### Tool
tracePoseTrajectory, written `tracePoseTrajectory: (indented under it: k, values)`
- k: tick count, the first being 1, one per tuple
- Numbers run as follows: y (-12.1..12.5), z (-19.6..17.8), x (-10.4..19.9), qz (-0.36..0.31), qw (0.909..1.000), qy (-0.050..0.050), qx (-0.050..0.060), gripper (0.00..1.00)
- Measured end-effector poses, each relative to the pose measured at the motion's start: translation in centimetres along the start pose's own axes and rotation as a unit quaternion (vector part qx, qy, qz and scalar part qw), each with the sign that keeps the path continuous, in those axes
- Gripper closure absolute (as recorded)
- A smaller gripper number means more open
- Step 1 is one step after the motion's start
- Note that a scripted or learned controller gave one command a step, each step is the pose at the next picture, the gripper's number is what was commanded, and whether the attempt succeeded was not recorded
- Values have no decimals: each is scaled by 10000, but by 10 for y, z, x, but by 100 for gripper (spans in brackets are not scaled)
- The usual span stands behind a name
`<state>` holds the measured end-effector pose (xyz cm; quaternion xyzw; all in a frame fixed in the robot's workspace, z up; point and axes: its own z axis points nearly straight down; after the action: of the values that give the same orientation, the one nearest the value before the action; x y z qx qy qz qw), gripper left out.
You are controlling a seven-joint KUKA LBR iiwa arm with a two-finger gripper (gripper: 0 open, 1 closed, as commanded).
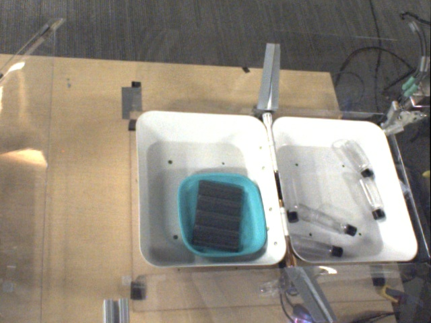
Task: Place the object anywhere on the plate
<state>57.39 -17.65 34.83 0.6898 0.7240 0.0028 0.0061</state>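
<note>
Wooden bench, grey carpet beyond, dark block on teal plate (left bin)

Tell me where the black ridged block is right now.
In the camera view, the black ridged block lies on the teal plate in the left white bin, toward its near edge.

wooden bench, dark grey carpet
</note>
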Motion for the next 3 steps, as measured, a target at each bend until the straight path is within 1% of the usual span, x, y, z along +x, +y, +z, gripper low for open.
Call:
tracePoseTrajectory:
  k: [1,2,3]
  values:
    - [5,174,79,-607,9981,26,42,100]
    - [-41,162,177,-579,9983,31,34,100]
    - [-59,162,200,-932,9956,32,33,100]
